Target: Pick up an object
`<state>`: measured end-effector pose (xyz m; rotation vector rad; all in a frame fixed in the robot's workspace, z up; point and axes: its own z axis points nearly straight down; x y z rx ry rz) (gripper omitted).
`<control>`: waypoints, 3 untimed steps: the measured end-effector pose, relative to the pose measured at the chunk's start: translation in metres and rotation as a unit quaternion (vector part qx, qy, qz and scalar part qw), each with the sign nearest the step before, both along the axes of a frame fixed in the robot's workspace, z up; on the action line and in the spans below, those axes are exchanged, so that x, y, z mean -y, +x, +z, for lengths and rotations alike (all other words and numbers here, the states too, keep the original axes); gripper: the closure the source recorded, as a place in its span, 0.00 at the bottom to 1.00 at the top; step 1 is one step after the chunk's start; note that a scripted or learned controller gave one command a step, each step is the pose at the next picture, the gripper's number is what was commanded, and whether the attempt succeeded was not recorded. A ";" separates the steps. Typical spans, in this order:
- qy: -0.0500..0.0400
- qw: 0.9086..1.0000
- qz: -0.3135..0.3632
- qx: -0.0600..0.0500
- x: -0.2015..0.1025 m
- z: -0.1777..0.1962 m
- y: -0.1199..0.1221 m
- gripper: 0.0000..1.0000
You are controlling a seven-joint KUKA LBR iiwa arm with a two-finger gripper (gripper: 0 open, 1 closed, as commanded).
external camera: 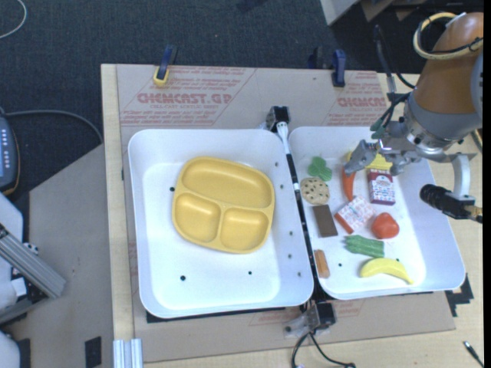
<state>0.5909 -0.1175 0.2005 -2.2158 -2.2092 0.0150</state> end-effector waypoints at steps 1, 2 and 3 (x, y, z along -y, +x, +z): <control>-0.001 1.000 0.001 0.007 0.000 0.008 0.003 0.00; 0.000 1.000 0.001 0.004 0.002 -0.053 -0.005 0.00; 0.000 1.000 0.001 0.005 0.004 -0.097 -0.002 0.00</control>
